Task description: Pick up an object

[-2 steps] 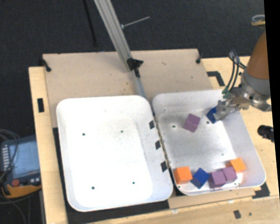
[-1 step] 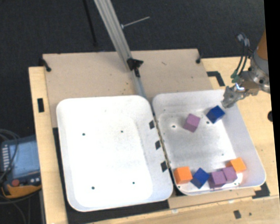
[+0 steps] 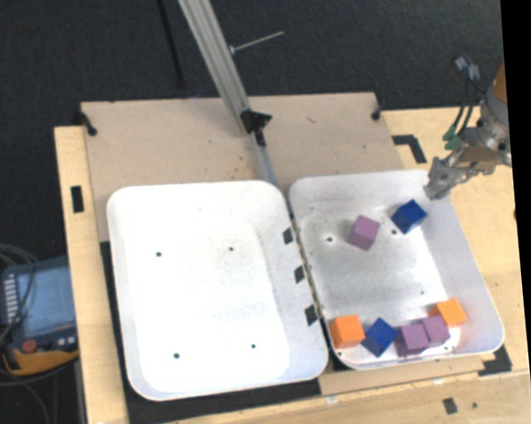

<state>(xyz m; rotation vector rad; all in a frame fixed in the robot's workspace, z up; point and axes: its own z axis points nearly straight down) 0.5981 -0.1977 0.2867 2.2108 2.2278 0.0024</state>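
I saw the gripper [image 3: 439, 184] hanging over the right bin's [image 3: 462, 264] far right corner beside a blue cube [image 3: 409, 215], its hold unclear to me.

No text, label, brand, number or sign you could read anywhere, the screen of the handheld pendant [image 3: 36, 302] at the left too blurred to make out
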